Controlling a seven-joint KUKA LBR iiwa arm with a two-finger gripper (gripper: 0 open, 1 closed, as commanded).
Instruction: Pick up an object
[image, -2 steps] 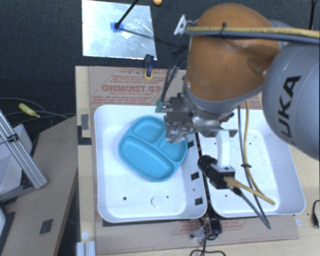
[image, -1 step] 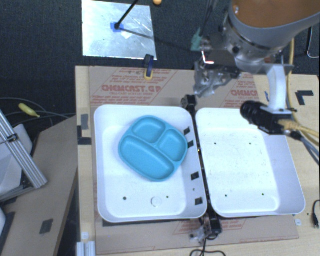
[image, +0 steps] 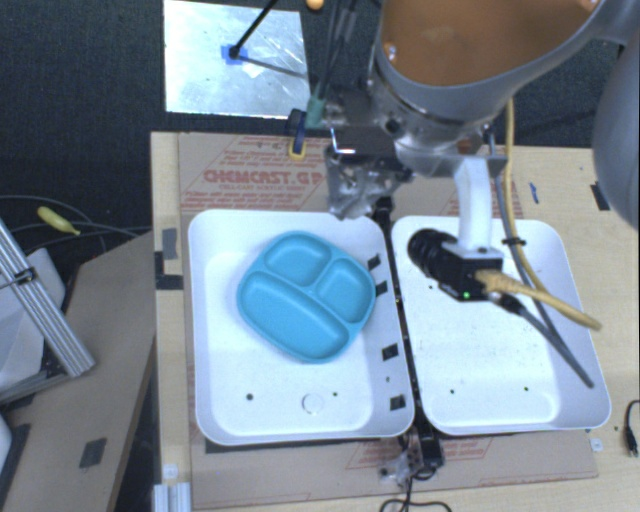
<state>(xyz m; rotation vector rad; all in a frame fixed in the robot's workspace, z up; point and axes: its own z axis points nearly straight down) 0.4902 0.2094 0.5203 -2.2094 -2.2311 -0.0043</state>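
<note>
the grey arm with its orange band (image: 470, 50) reaches in over the far edge of the bench, above the two shallow white plastic bins, the left bin (image: 225, 400) and the right bin (image: 540, 400), which sit side by side so a thing can be lifted out of either. the round blue plastic plate with three compartments (image: 305, 297) lies flat in the middle of the left bin, seemingly the object to pick, well apart from the arm. the small metal gripper (image: 350, 195) hangs just beyond that bin's far rim, holding nothing i can see, and whether its fingers are spread or closed i cannot tell.
</note>
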